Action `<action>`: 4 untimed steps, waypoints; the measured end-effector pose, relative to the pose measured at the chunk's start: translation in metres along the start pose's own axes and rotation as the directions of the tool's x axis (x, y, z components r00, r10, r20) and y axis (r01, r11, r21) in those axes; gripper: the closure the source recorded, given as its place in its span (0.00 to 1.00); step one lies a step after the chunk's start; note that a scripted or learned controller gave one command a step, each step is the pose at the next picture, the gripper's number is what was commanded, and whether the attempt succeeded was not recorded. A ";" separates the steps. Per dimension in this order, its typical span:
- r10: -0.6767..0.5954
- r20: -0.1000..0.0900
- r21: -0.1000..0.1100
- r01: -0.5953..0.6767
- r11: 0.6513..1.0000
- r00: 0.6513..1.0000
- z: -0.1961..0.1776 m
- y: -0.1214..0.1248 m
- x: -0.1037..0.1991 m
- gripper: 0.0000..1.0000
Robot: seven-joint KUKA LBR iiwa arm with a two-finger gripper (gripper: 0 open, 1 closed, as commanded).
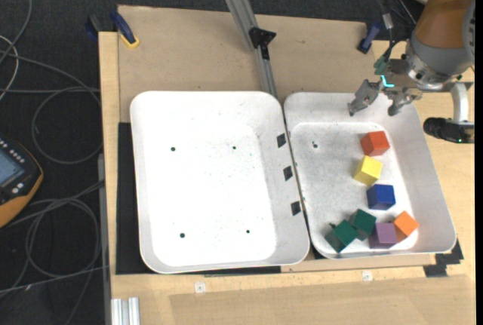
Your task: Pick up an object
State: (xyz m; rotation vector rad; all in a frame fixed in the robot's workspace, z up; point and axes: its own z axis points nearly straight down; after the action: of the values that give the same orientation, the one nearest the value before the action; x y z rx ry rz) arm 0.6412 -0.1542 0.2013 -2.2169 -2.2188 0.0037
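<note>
The right bin point(324, 165) holds several small blocks: a red one point(374, 142), a yellow one point(367, 170), a blue one point(381, 195), an orange one point(405, 224), a purple one point(386, 233) and two green ones point(352, 228) near the front edge. My gripper point(381, 100) hangs over the bin's far right corner, above and behind the red block. Its two fingers are spread apart with nothing between them.
The left bin point(204, 180) lies beside the right one. A slanted metal post point(241, 7) rises behind the two bins. Blue clamps point(124, 29) grip the bench's back edge. Cables lie on the floor to the left.
</note>
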 end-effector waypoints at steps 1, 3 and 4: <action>-0.001 0.002 -0.003 0.001 1.000 1.000 -0.003 0.001 0.000 0.00; -0.001 0.001 0.000 0.001 1.000 1.000 0.104 0.003 0.009 0.00; -0.001 0.001 -0.007 0.001 1.000 1.000 0.090 0.005 0.010 1.00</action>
State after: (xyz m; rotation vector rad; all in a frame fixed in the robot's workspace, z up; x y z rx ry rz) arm 0.6454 -0.1445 0.1115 -2.2202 -2.2240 -0.0025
